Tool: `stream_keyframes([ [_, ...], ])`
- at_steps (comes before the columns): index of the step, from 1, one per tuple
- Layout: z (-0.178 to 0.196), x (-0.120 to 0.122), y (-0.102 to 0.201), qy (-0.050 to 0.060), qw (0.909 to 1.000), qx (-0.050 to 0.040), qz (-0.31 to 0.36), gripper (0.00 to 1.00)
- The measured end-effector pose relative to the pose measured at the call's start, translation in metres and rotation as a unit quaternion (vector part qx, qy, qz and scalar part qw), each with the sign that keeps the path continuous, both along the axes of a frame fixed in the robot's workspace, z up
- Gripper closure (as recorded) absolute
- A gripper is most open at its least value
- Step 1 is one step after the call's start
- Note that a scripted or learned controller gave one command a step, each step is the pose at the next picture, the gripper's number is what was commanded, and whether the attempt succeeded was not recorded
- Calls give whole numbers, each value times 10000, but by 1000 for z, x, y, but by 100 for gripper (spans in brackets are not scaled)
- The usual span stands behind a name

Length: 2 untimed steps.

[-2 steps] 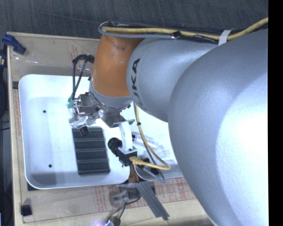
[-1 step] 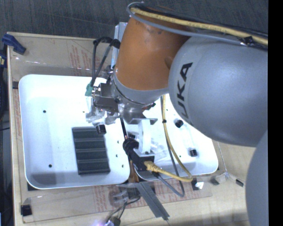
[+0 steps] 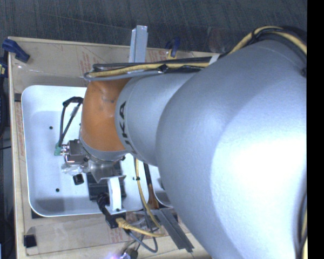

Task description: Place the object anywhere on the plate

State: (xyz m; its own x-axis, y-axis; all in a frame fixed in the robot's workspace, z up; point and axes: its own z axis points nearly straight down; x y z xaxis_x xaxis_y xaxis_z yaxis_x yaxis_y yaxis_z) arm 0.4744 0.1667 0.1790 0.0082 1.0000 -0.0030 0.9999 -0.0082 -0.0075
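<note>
**Entry: gripper low over the left bin, object's place unconfirmed**

Camera view.
- Arm (image 3: 216, 144): grey, very large in the foreground, covering most of the bench (image 3: 48, 58) and nearly all of the right side.
- Orange band (image 3: 100, 117): directly behind the gripper, on the wrist side.
- Gripper (image 3: 74, 169): hangs inside the left bin (image 3: 35, 144), close to its floor. Jaw opening: cannot tell, as the wrist body blocks the line of sight. Whether anything is held: cannot tell.
- Two dark spots (image 3: 50, 127): small, on the bin floor ahead of the jaws, one to each side, apart from them.
- Pale curved edge (image 3: 161, 196): behind the jaws, under the arm. Bin rim or plate: cannot tell.
- Object: place cannot be told; nothing ahead of the jaws reads as a loose item, so it is likely under the gripper or covered by the arm.

Risks, as judged:
- A lift-off with nothing held, if the jaws missed the object.
- A drop short of the plate, since the target is covered.
- Scraping the bin floor, given how low the gripper sits.
</note>
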Motion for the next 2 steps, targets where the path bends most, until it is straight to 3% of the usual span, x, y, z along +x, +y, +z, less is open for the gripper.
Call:
stream_keyframes([
  [1,-34,1,-57,-11,10000,6,-72,100],
  [2,6,7,5,-13,9988,1,-499,100],
])
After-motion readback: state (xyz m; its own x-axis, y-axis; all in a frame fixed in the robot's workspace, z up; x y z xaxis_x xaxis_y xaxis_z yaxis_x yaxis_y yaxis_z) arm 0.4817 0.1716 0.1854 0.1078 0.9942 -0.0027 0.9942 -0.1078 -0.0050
